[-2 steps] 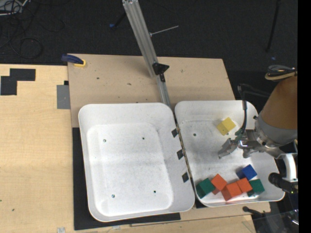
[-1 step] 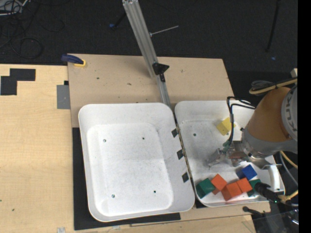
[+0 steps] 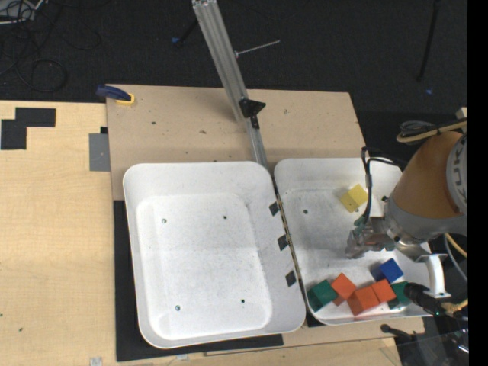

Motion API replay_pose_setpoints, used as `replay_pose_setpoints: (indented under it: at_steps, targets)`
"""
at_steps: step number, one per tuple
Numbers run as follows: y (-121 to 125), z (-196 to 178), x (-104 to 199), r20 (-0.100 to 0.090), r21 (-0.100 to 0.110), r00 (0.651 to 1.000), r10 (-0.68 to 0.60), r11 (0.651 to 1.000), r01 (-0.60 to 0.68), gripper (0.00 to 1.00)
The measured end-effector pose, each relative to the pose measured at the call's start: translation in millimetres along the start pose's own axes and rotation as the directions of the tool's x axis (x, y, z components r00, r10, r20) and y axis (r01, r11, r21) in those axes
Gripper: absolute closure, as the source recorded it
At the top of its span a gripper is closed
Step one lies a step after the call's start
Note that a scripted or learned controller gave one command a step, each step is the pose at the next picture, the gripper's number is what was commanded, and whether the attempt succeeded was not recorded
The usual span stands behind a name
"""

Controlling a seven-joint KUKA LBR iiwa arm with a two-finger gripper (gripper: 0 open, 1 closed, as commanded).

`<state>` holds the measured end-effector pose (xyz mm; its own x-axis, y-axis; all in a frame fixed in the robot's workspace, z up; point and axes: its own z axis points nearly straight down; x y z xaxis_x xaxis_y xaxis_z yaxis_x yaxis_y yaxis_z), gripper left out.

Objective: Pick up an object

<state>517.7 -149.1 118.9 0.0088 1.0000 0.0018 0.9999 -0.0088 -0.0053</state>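
Note:
In the right bin (image 3: 320,181) a yellow block (image 3: 354,197) lies near the far right. Along the near edge sit a green block (image 3: 323,293), an orange block (image 3: 344,286), a larger orange block (image 3: 368,296), another green block (image 3: 397,291) and a blue block (image 3: 390,270). My gripper (image 3: 363,242) hangs low over the right bin's floor, between the yellow block and the blue block, below the orange-banded wrist (image 3: 431,181). I see no block in it.
The left bin (image 3: 202,250) sits beside the right one, with black clips (image 3: 280,241) along the shared rim. A slanted aluminium rail (image 3: 229,71) rises behind the bins. Cables lie at the right edge.

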Motion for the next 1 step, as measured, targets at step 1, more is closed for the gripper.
replay_pose_setpoints:
  at_steps: [1]
  targets:
    - [4.9, -44.2, 4.3, 0.002, -0.007, 1.0, -0.009, 1.0, 0.009, 1.0]
